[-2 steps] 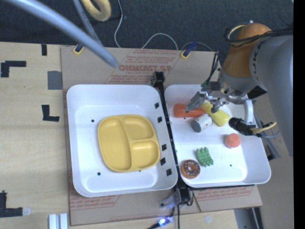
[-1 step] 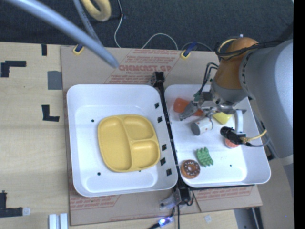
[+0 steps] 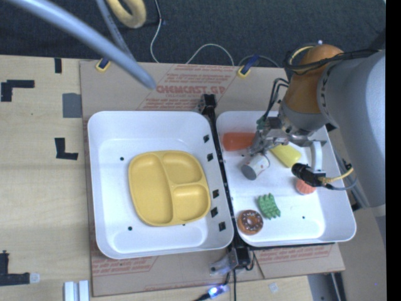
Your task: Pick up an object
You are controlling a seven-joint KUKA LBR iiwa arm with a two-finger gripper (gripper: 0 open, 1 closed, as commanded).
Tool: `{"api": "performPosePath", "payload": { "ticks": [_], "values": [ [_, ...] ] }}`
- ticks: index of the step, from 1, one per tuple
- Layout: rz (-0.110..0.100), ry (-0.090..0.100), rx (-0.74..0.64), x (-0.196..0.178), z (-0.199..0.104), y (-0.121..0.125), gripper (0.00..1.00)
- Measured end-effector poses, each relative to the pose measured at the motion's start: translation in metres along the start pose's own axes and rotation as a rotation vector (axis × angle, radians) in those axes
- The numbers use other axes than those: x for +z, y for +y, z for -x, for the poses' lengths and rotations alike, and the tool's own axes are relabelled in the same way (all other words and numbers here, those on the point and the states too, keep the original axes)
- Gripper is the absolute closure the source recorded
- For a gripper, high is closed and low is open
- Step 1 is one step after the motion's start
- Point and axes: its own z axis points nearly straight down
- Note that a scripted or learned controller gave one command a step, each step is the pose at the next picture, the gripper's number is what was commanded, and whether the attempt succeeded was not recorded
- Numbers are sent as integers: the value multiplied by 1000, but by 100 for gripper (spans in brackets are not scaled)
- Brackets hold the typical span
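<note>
Arm: the grey arm reaches in from the right, orange band above the wrist, over the right bin (image 3: 338, 231).
Gripper: the gripper (image 3: 266, 144) hangs low near the bin's upper left — whether it is apart or together cannot be told from this angle.
Nearest object: a grey cylinder (image 3: 255, 166) lies on its side just below the gripper, apparently untouched.
Beside it: an orange block (image 3: 237, 141) lies just left of the gripper; a yellow block (image 3: 286, 155) just right.
Further off: a green toy (image 3: 269, 205) and a doughnut (image 3: 250, 221) sit nearer the front wall, well apart from the gripper.
Left bin: holds a yellow divided plate (image 3: 168, 187).
Advice: the descent should centre on one item — the crowding risks a nudge instead of a grasp.
</note>
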Motion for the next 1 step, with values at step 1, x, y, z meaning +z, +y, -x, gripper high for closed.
{"api": "performPosePath", "payload": {
  "ticks": [1],
  "values": [
    [6, 0, 2, -58, 2, -8, 100]
  ]
}}
